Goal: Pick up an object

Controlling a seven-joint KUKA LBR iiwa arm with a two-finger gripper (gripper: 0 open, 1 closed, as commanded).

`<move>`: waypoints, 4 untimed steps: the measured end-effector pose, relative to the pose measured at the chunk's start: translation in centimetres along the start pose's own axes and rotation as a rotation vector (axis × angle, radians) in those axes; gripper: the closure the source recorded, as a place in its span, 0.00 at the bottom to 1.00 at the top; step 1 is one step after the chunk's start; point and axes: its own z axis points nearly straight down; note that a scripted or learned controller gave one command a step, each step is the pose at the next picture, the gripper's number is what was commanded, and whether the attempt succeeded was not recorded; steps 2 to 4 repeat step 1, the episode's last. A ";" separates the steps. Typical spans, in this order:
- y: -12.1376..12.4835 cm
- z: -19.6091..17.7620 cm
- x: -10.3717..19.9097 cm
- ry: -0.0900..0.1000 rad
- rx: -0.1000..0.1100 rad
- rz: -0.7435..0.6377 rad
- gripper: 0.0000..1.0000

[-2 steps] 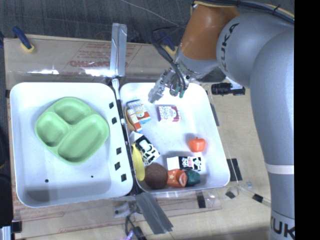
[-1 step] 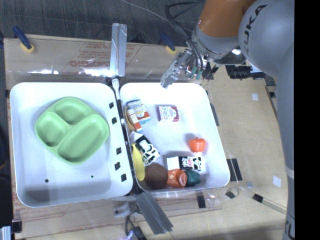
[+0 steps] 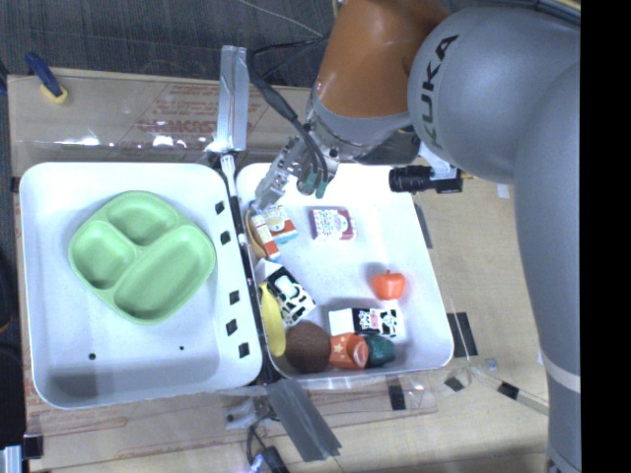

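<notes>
The right bin (image 3: 424, 264) holds several small objects. My gripper (image 3: 269, 193) hangs over its far left corner, just above an orange and white carton (image 3: 272, 230) that lies against the left wall. A pink packet (image 3: 331, 224) lies a little to the right of the gripper. Further forward are an orange fruit (image 3: 390, 285), a black and white cow-print box (image 3: 287, 298), a yellow banana (image 3: 272, 320), a brown ball (image 3: 308, 347), an orange toy (image 3: 347, 351) and a white box with black print (image 3: 366, 321). I see nothing held in the gripper.
The left bin (image 3: 39, 294) holds a green divided plate (image 3: 143, 254). A metal divider (image 3: 233, 106) runs between the bins at the back. The arm's orange band (image 3: 380, 37) and grey body (image 3: 513, 87) loom over the right bin's far right side.
</notes>
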 end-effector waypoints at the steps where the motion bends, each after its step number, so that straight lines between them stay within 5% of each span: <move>1: -6.4 4.9 -2.5 0.000 0.002 -0.302 1.00; 4: -6.4 4.9 -2.5 0.000 0.002 -0.302 1.00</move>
